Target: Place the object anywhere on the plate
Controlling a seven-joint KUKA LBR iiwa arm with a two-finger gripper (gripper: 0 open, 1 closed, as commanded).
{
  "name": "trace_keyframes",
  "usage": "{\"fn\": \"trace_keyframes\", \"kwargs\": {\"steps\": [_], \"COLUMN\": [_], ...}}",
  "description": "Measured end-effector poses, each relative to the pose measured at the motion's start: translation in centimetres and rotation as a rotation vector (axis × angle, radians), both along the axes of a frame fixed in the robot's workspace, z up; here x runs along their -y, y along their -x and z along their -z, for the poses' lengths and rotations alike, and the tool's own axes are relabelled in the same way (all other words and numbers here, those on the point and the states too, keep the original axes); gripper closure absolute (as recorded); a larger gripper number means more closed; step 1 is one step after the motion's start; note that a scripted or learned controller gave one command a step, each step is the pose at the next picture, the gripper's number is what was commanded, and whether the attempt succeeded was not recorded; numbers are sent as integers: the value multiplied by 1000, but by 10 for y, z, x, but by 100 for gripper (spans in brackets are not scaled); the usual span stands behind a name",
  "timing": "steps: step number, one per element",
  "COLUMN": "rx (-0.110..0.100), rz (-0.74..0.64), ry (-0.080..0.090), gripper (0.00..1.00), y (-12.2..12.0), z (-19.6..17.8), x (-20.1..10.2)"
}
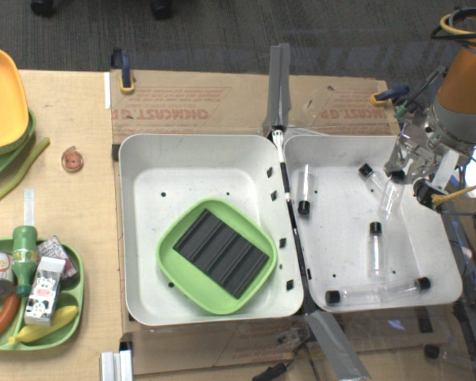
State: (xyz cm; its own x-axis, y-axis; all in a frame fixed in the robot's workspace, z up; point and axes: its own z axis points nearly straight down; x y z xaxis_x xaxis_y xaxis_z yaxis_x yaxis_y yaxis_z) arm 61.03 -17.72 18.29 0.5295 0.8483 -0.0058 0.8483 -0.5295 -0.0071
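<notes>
Cardboard (182, 101) reads mirrored "CHEMCRZT GP".

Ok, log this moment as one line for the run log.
arm: gripper above right bin, far right corner | objects: clear tubes lying in right bin | green plate: left bin, holds dark ridged block | task: not done

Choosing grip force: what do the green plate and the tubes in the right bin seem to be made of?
Plate: probably moulded plastic, matte green, with a dark ribbed insert. Tubes: clear plastic or glass, I can't tell which; the bin floor shows through them, and they have black caps.
</notes>
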Motion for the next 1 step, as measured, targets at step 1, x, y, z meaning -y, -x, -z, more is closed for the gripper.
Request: {"fn": "trace_keyframes", "kwargs": {"steps": [1], "rx": [1], "rz": [1], "ry": [0], "gripper": [0], "y": [0], "z": [0], "x": [0]}}
